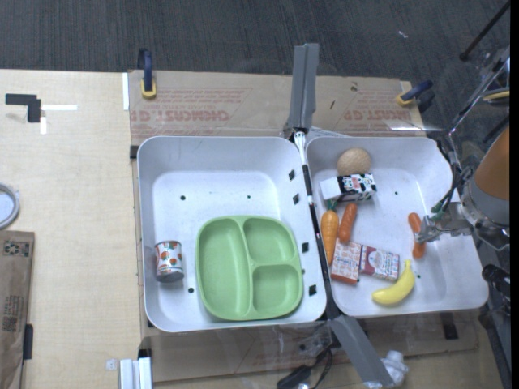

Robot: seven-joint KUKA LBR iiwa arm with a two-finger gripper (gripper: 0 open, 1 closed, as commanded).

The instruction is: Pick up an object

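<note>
Small orange carrot piece (pixel 416 232) lies near right wall of the right bin (pixel 438 294), red-orange top end up, lower end by the gripper tips. Gripper (pixel 427 232) sits low over that same spot, reaching in from the right edge; tips touching or just beside the carrot piece, can't tell which. Too small and blurred to say how the end effector stands, so no call on whether anything is pinched. Grey arm (pixel 486 209) with orange band at far right edge.

Rest of right bin: yellow banana (pixel 395 288) near front right, curved, just below the gripper area. Red-and-white snack box (pixel 377 262) just left of the banana, second red box (pixel 346 261) touching it on the left. Two carrots (pixel 338 224) side by side near the left wall, tilted, above the boxes. Black-and-white milk carton (pixel 349 187) lying above the carrots. Brown round ball-like item (pixel 353 161) at the back, just above the carton.

Left bin (pixel 162 168): green divided plate (pixel 250 267) with three compartments in front centre. Small can with orange fruit label (pixel 168 261) upright just left of the plate.

Bins touching along the middle divider. Both sit on cardboard (pixel 211 104) on the wooden bench (pixel 65 185).
</note>
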